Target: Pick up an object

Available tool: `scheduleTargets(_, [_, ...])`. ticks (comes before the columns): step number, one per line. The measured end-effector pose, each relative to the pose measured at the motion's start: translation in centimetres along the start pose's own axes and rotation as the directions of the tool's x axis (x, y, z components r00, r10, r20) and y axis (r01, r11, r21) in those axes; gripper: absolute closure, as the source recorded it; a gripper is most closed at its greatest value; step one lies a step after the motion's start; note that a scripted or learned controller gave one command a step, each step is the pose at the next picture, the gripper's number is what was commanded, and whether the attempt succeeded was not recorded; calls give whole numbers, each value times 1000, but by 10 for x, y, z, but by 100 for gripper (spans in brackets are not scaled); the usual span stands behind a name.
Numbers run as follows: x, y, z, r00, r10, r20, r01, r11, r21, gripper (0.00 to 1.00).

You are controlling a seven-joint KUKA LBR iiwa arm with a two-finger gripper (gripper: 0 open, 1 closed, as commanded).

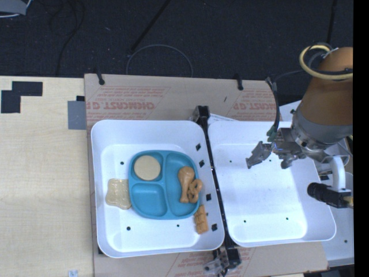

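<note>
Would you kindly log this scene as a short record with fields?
left bin: shallow white bin holding the blue three-compartment plastic tray
tray contents: round tan disc rear-left; brown pretzel-shaped piece right
beside tray: pale beige piece at left; small tan piece at front-right
gripper: over right white bin, nothing held

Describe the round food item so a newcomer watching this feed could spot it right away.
Start at the left white bin, which holds a blue divided tray. In the tray's upper left compartment lies the round tan disc, flat like a cracker. It is the smooth circle among the food pieces; the twisted pretzel-like piece fills the right compartment, and the pale lumpy piece sits off the tray's left edge.
</note>
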State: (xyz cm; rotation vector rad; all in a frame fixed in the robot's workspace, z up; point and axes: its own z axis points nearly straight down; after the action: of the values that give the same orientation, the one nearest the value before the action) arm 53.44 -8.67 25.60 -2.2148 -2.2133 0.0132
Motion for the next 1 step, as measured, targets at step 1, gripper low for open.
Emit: scheduleTargets(1, [0,2,-6,1000,-2,1,2,1000,-12,0])
